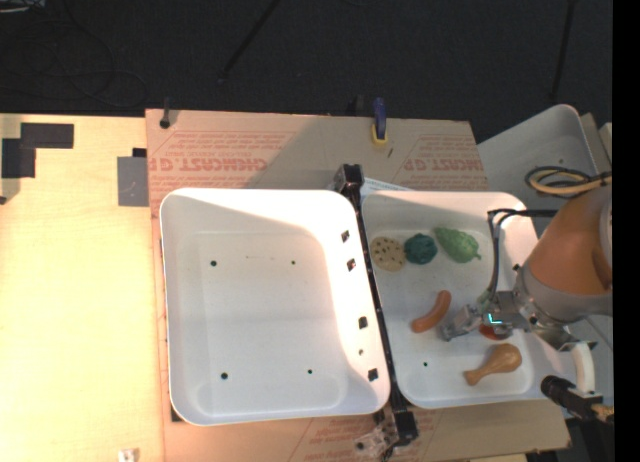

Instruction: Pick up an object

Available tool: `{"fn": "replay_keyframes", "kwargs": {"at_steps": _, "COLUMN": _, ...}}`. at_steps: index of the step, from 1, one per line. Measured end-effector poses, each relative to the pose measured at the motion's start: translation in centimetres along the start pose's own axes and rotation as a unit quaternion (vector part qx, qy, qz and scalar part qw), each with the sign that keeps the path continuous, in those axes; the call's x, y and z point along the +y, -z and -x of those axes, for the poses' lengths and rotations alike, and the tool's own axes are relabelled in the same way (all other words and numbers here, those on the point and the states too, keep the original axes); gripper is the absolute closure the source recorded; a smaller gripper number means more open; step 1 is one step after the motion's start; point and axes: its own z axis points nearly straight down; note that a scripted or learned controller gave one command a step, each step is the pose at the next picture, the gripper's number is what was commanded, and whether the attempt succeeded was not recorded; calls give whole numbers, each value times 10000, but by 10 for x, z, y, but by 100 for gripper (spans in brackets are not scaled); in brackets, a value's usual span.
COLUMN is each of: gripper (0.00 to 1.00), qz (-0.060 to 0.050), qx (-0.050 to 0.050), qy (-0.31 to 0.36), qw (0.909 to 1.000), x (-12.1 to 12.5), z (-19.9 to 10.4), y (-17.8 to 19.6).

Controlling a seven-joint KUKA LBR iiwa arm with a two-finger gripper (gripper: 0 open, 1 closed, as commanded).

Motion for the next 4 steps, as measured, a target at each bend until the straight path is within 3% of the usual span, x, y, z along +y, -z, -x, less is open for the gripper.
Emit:
{"fn": "replay_keyframes", "kwargs": {"at_steps": 1, "gripper": 0, "qz": 43, "qx": -21, "qy": 17, "qw": 10000, "x": 26, "z": 30, "y": 175}}
{"fn": "replay_keyframes", "kwargs": {"at_steps": 2, "gripper": 0, "qz": -49, "qx": 19, "qy": 11, "qw": 10000, "x": 4, "z": 34, "y": 104}}
{"fn": "replay_keyframes", "kwargs": {"at_steps": 3, "gripper": 0, "qz": -22, "qx": 7, "qy": 15, "qw": 10000, "x": -11, "z": 10, "y": -6}}
{"fn": "replay_keyframes", "kwargs": {"at_steps": 4, "gripper": 0, "qz": 54, "qx": -15, "qy": 27, "qw": 10000, "x": -18, "z": 11, "y": 215}}
